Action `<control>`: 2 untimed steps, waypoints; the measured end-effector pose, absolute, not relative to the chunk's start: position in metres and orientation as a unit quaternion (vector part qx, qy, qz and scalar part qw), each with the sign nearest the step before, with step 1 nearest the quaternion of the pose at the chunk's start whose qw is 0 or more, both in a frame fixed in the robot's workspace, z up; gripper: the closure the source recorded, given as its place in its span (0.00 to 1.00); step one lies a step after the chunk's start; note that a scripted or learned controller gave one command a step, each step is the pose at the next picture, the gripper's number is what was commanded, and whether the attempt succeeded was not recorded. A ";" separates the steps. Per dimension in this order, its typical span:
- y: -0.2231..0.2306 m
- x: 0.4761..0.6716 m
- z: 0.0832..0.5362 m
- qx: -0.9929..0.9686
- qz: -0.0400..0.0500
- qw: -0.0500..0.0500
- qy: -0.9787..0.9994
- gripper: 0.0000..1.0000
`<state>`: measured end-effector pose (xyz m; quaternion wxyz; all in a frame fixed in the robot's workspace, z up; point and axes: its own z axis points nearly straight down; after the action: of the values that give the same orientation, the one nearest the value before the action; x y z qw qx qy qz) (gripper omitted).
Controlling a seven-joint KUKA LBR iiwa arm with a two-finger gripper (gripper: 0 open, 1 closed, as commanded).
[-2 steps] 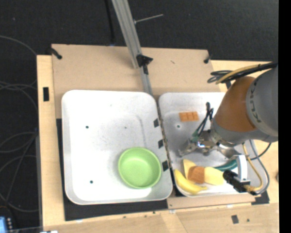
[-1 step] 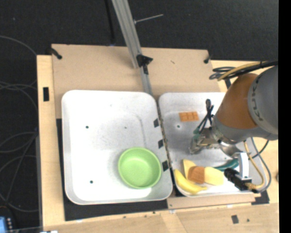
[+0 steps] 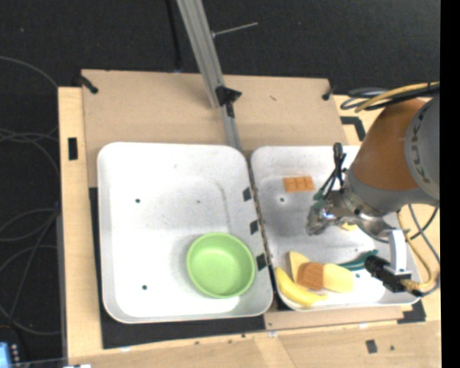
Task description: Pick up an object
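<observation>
Near edge, left bin: a round light-green plastic bowl [image 3: 221, 264] sits upright in the near right corner of the shallow white left bin [image 3: 138, 175].
Near edge, right bin: a yellow banana [image 3: 295, 290] lies against the front wall of the shallow white right bin [image 3: 280, 167], touching a yellow wedge-shaped block [image 3: 333, 277] with a brown block [image 3: 310, 275] on it; a dark green-handled item [image 3: 362, 262] lies just beside them, partly hidden.
Middle, right bin: the metal two-finger gripper [image 3: 320, 222] points down over the bin floor, nothing visible between its tips; how far it is open I cannot tell.
Farther back: a small flat orange rectangular piece [image 3: 297, 184] lies on the bin floor, apart from the gripper.
Arm: the grey arm with an orange band [image 3: 391, 156] comes in from the right.
</observation>
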<state>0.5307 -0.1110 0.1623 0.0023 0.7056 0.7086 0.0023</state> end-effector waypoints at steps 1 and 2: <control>-0.118 0.531 0.221 0.706 0.001 0.002 0.708 1.00; -0.116 0.524 0.266 0.706 0.001 0.001 0.709 1.00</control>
<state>0.5243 -0.1163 0.2660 0.0013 0.7056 0.7087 0.0006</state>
